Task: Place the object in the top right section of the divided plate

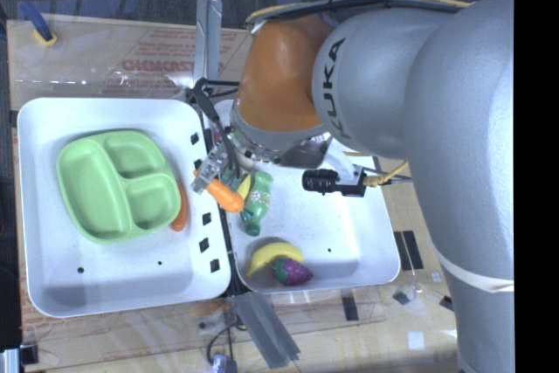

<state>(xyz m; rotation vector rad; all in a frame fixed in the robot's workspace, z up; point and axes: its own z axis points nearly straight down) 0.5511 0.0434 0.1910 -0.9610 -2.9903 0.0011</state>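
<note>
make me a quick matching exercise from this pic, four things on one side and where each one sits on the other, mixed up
Things:
1. green divided plate
2. banana
3. green bottle
4. purple fruit

Places:
A. right bin, near the divider, just right of the orange carrot
B. left bin
C. right bin, front edge, touching the banana's right end
D. right bin, front, left of the purple fruit

Pairs: 1-B, 2-D, 3-A, 4-C

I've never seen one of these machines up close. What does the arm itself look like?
The arm is big, rounded and smooth, light grey, with black KUKA lettering along its side. A glossy orange band wraps it above the wrist. Yellow and black cables run over the top, and thin black wires hang near the small metal gripper.
</note>
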